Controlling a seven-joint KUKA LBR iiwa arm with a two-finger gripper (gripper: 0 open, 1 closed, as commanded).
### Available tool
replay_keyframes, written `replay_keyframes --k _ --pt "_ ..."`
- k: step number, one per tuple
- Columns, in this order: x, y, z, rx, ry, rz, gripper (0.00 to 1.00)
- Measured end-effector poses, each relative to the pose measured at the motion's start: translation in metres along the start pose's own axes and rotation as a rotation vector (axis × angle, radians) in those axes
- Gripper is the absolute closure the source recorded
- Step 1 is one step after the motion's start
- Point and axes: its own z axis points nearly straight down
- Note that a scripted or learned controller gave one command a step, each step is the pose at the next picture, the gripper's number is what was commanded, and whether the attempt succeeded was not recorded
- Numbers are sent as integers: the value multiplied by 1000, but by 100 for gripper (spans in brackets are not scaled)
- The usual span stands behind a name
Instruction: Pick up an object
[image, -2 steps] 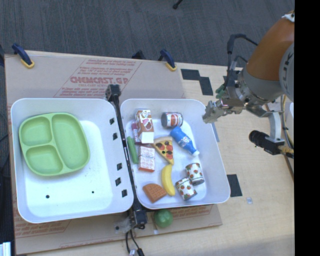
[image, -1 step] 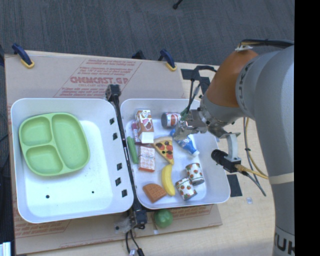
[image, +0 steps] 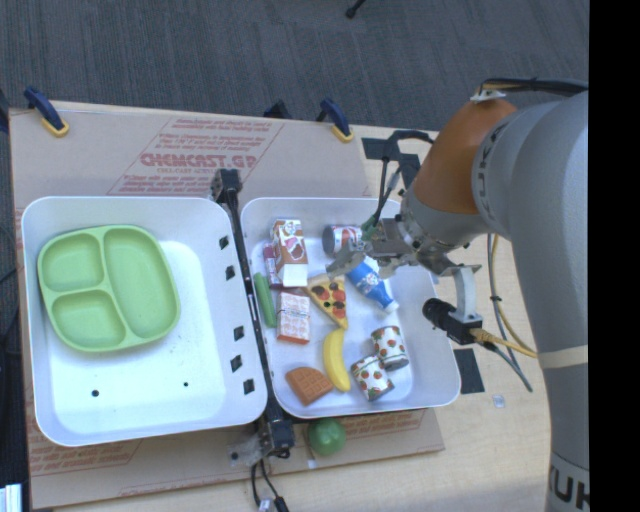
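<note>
Bench: brown cardboard sheet under two white bins.
Right bin: crowded with toy food.
Blue-and-white packet: small, tilted, red-tipped, near the bin's upper right, just below the claw.
Claw: low over the packet; finger state cannot be told.

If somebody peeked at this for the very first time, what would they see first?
Probably the big grey arm with its orange band, reaching in from the right over the right bin. That bin is crowded with toy food: a yellow banana, a pizza slice and little cans. Next would be the green divided plate, lying by itself in the left bin.
</note>
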Motion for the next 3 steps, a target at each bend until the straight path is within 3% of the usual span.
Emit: replay_keyframes --k 1,2,3 --pt "50 -100 84 2 1 -1 0" --pt "50 -100 74 2 0 -8 100" --pt "135 -98 -74 -7 -1 0 100"
